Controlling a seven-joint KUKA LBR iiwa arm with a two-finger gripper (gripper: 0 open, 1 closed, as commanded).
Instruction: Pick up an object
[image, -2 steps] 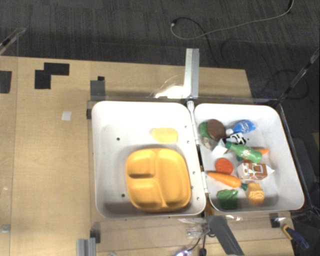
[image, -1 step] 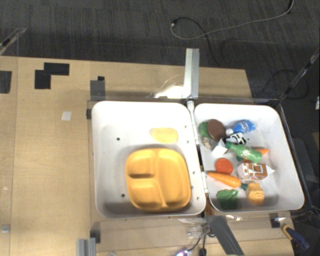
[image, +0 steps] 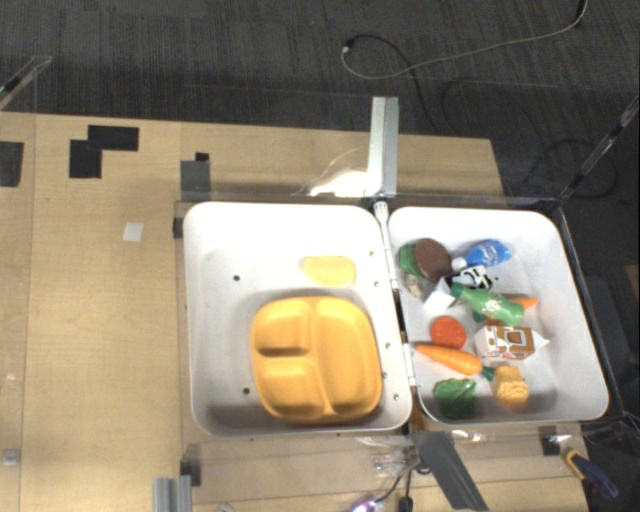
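Two white bins are seen side by side. In the left bin (image: 215, 300) one yellow tray (image: 315, 355) and one pale yellow piece (image: 328, 268) are placed. In the right bin (image: 575, 310) toy foods are clustered: one carrot (image: 447, 356), one tomato (image: 448, 330), one carton (image: 508, 342), one broccoli (image: 456, 396), one blue item (image: 487, 253).

Small toy foods (image: 470, 330) lie clustered in the right bin (image: 570, 300), carrot (image: 448, 356) flat among them

yellow tray (image: 316, 357) left, toys (image: 478, 325) right
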